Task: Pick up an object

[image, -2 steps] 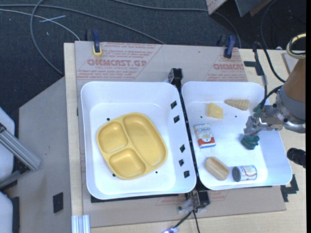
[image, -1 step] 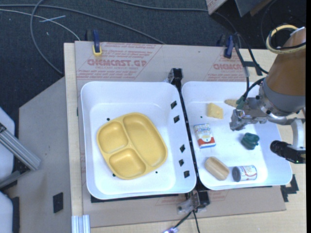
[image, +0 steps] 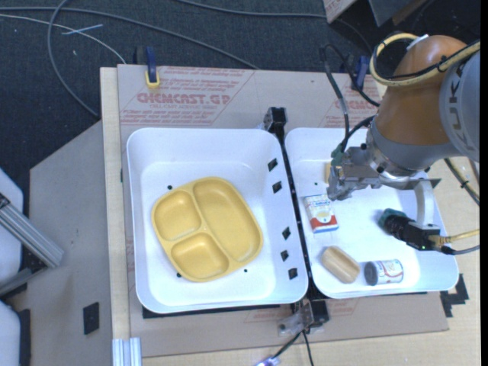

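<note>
At the near edge of the right bin [image: 358,231] a small can [image: 383,271] lies on its side, with a dark end, a pale printed wrap and a hard round body that would likely roll under a pinch. Just left of it rests a tan oblong roll [image: 339,264], smooth and rounded and probably soft foam or plastic.

Farther in, close to the bin's left wall, sits a little carton [image: 322,213], red and white with flat faces and square corners. It is the likeliest thing to pick, since the gripper [image: 341,180] hangs just beyond it. It looks light and stiff enough, though thin card may dent, so its two long flat sides are the place to take it. Whether the gripper is apart or together cannot be told from this angle.

In the left bin [image: 145,204] a glossy yellow three-part plate [image: 206,227] lies flat. Beyond both bins, printed cardboard covers the surface [image: 191,90], with a blue clamp [image: 152,67] at its far edge.
</note>
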### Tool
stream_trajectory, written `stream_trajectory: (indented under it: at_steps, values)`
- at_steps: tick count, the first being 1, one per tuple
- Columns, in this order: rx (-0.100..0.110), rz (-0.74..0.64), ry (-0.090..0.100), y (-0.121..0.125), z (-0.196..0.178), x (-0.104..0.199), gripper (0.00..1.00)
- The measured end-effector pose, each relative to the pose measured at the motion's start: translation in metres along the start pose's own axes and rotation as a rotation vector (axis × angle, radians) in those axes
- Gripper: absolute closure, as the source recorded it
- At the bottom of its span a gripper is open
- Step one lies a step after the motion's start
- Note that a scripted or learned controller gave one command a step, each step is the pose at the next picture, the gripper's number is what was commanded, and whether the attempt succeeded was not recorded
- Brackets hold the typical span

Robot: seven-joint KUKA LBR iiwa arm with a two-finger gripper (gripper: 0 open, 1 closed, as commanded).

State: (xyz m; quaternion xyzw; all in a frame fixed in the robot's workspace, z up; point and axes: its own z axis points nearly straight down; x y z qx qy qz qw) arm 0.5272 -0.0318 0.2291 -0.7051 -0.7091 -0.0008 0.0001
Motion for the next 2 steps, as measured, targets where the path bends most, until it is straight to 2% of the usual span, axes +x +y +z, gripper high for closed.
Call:
stream_trajectory:
  at_steps: [1, 2]
  values:
    - [-0.001, 0.003, -0.001, 0.024, -0.002, 0.055, 1.0]
    - [-0.001, 0.0, 0.001, 0.037, -0.01, 0.108, 1.0]
